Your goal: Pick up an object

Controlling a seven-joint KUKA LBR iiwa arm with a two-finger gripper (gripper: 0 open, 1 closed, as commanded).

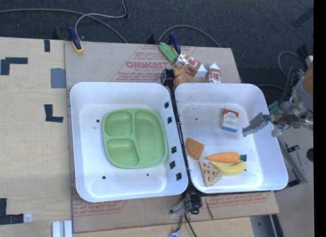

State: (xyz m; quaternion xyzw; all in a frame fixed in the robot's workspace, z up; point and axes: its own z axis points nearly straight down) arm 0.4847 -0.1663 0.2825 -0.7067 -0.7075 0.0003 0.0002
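1. Nearest the camera, along the worktop's (30,144) front edge, sit the two white bins side by side, touching along a black clipped seam.
2. Left bin (81,129): a green divided plate (135,138) lies flat in its middle.
3. Right bin (265,175): four toy foods cluster near its front edge and one lies apart.
4. Arm (300,103): it reaches over the right bin's right rim.
5. Claw (254,124): it hangs just inside that rim, just beside the carton; I cannot tell how wide it stands, and nothing shows in its grasp.
6. Banana (229,167): near the front edge, touching the carrot (224,157) behind it.
7. Waffle wedge (209,173): left of the banana.
8. Orange piece (194,148): by the seam.
9. Carton (229,120): alone, toward the bin's back right.
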